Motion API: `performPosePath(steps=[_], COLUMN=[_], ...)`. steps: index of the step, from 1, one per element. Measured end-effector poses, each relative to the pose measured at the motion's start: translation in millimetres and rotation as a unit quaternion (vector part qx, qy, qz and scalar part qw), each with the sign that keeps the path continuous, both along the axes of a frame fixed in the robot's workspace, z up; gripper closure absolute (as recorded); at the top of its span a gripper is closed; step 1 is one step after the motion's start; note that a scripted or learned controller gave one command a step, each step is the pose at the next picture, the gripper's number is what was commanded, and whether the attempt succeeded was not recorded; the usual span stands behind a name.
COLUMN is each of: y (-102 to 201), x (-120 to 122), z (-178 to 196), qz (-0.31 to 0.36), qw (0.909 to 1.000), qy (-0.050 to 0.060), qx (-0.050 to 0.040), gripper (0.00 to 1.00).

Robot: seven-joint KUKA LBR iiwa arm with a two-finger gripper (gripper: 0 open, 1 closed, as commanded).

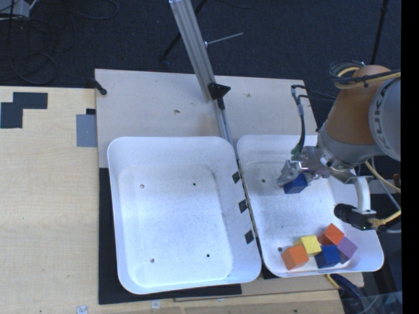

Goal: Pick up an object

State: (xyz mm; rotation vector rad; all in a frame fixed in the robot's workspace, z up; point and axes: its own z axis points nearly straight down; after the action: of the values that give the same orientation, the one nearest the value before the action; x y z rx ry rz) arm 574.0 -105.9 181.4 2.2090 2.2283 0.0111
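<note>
Fingers [289,173] of your gripper [292,176] sit over the right bin [275,150], and a blue block [296,184] lies pressed against them at their lower side; you can see the block touching them, though whether they pinch it or merely rest beside it cannot be told. The grey arm [363,126] with its orange band comes in from the right. Count five more blocks clustered in that bin's near right corner: two orange [294,256], one yellow [310,244], one blue [327,256], one purple [347,247]. The left bin [131,162] lies alongside. No writing reads anywhere.
</note>
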Motion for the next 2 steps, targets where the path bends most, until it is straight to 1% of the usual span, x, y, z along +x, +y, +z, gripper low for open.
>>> performPosePath(steps=[1,2], y=[63,132], x=[58,36], z=[42,24], qz=[-0.001,-0.002], qw=[1.0000,1.0000], qy=[0.001,0.007], qx=[0.0001,0.0006], gripper=[1.00,1.00])
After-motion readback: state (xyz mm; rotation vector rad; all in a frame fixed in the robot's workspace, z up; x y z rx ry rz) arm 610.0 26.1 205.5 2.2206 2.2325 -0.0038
